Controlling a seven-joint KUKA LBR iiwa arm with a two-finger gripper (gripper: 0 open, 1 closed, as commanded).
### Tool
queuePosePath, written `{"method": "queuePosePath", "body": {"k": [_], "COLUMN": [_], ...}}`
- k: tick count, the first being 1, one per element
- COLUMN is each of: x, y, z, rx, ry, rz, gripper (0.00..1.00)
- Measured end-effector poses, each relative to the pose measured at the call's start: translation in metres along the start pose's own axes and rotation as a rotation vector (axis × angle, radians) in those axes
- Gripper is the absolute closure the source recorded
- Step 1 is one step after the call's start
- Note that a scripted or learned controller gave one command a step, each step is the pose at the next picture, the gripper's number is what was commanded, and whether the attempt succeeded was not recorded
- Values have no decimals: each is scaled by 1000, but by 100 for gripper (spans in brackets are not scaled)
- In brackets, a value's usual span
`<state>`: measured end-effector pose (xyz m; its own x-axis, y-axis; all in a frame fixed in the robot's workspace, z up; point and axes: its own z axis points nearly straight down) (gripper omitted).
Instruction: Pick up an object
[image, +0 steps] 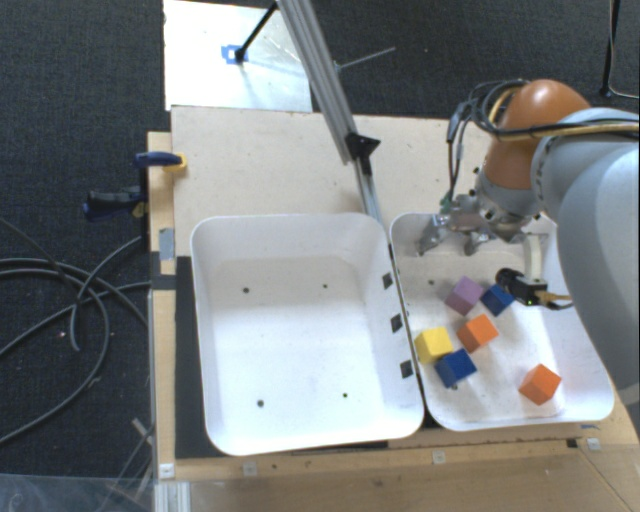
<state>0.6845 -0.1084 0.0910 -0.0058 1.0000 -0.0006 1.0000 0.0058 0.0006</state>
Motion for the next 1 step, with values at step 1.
{"method": "queuePosePath", "body": {"k": [1], "x": [-46], "y": [-60], "z": [1], "rx": [3], "ry": [-2], "rz": [10], "gripper": [0]}}
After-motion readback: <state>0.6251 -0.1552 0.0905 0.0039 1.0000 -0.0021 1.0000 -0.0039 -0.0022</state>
